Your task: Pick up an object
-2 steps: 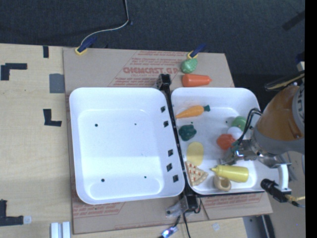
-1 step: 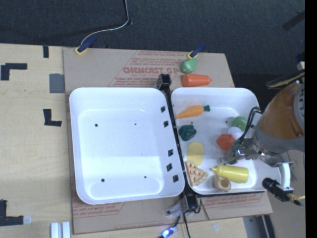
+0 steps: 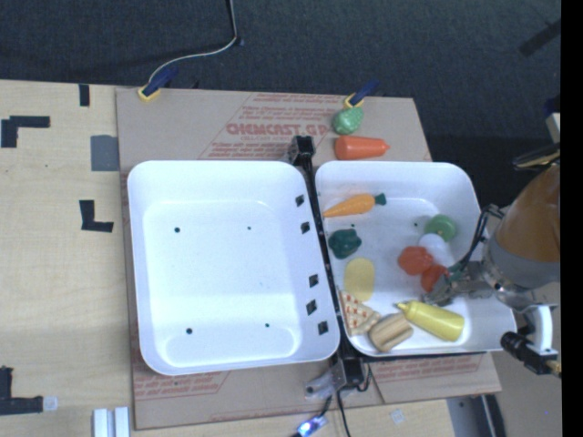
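The right bin [image 3: 460, 182] holds several toy foods. Among them are a carrot [image 3: 352, 205], a dark green pepper [image 3: 344, 242], a pale yellow piece [image 3: 360, 279], a red tomato [image 3: 415, 259], a green and white piece [image 3: 441, 228], a pizza slice [image 3: 355, 315], a brown bun [image 3: 390, 333] and a yellow bottle [image 3: 434, 319]. My gripper [image 3: 444, 285] reaches in from the right, low over the bin's right side. It sits just right of the tomato and just above the yellow bottle, against a small red piece [image 3: 432, 276].
The left bin [image 3: 146, 244] lies beside the right one. On the cardboard behind the right bin lie a green toy [image 3: 348, 120] and an orange-red toy [image 3: 361, 147]. A cable [image 3: 196, 57] runs across the dark floor at the back.
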Robot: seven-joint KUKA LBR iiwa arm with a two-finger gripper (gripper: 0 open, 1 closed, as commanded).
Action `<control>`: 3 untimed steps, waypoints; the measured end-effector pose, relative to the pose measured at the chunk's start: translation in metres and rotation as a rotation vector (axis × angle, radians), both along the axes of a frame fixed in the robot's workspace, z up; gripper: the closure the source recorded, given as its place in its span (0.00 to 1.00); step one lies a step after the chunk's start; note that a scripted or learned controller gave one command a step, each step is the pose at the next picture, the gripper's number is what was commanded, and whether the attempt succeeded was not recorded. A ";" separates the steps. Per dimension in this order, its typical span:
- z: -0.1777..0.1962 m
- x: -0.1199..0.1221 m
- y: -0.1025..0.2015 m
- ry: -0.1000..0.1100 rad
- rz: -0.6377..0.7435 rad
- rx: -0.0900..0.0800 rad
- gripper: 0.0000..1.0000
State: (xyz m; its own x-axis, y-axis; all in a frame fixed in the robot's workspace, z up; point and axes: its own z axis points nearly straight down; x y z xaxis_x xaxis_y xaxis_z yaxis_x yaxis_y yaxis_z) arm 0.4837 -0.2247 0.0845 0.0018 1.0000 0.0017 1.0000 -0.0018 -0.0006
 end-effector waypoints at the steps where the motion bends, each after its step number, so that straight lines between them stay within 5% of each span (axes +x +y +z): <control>1: 0.011 0.000 0.002 0.000 0.002 0.000 1.00; 3: 0.000 0.000 0.001 0.002 0.002 -0.001 1.00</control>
